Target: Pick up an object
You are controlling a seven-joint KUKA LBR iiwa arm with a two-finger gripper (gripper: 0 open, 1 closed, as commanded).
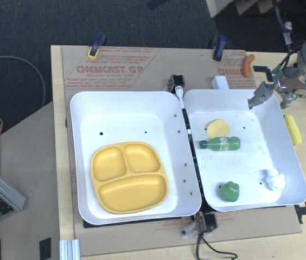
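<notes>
White right bin [283,145] holds four things, left bin [88,118] one yellow tray [129,176]; jaws' state unclear

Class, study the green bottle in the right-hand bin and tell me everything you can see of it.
The green bottle looks like glossy plastic, with a pale label around its middle and a darker cap end pointing toward the left bin. It lies on its side on the floor of the right bin, just below a yellow lump, close to it or touching. Nothing grips it.
</notes>
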